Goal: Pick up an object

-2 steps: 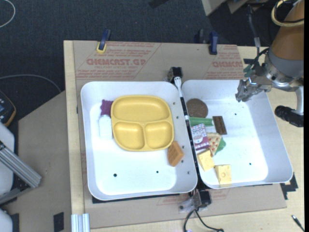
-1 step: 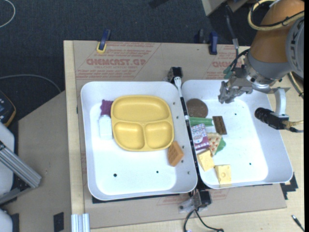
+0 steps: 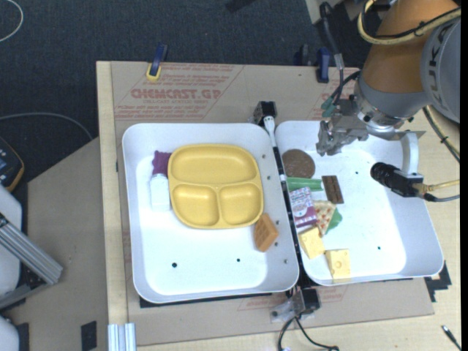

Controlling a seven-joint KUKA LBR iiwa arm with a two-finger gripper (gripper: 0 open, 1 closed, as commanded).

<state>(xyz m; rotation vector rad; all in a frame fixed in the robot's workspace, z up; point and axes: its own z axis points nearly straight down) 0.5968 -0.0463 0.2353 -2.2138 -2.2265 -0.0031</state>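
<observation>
Because the arm (image 3: 409, 42) comes in from the upper right and its orange band fills that corner, the far right rim of the right bin (image 3: 380, 218) is partly covered, and the gripper (image 3: 330, 139) itself is a small dark cluster that is hard to read. Whether it is released or clenched I cannot tell, and nothing can be seen in its grasp. It hangs over the upper left part of the right bin, just beside a round brown disc (image 3: 298, 164).

Below the disc, along that bin's left wall, lie a dark brown bar (image 3: 333, 189), a green-edged packet (image 3: 303, 196) and two yellow blocks (image 3: 337, 262), crowded together and partly overlapping, so their outlines blur. The bin's middle and right floor lies open.

In the left bin (image 3: 212, 276) a yellow divided tray (image 3: 216, 185) covers part of a white bottle with a purple cap (image 3: 159, 181); a tan block (image 3: 265, 232) sits near the shared wall.
</observation>
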